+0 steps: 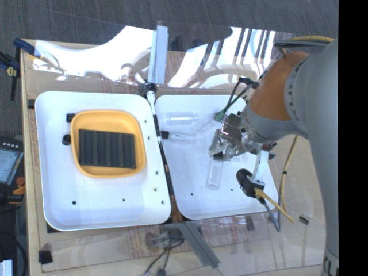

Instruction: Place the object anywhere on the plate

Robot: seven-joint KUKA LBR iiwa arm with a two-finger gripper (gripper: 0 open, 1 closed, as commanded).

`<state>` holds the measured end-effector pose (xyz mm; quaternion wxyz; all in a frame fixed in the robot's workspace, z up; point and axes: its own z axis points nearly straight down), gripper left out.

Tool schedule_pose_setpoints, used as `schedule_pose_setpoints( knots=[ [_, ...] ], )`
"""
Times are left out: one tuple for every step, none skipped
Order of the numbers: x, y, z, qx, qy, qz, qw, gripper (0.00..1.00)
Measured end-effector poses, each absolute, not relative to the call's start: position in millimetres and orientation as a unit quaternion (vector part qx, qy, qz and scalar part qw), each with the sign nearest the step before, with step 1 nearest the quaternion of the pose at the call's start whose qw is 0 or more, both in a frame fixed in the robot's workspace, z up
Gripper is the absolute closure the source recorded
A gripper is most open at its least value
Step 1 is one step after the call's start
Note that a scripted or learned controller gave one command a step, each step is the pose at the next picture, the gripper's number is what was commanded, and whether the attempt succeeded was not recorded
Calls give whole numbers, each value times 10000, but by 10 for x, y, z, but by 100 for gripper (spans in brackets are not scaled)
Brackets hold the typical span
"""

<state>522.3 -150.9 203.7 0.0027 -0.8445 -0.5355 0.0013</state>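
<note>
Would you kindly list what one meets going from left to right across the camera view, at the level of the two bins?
Left white bin → yellow plate with its dark ribbed centre → divider between the bins → right white bin → clear tube lying in it → claw → grey arm with its orange band.

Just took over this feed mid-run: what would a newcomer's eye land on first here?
First the yellow plate with its dark ribbed centre, sitting in the left bin. Next the grey arm with the orange band, reaching into the right bin, its pincer just above a clear plastic tube lying on the bin floor. A second clear tube lies near that bin's far edge.
</note>
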Motion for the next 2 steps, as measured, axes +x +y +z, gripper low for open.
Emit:
schedule_pose_setpoints(
  knots=[
    [5844,-1221,2203,-7773,-6292,9,10,100],
    [6251,-1000,2220,-6988,-7153,4,7,100]
  ],
)
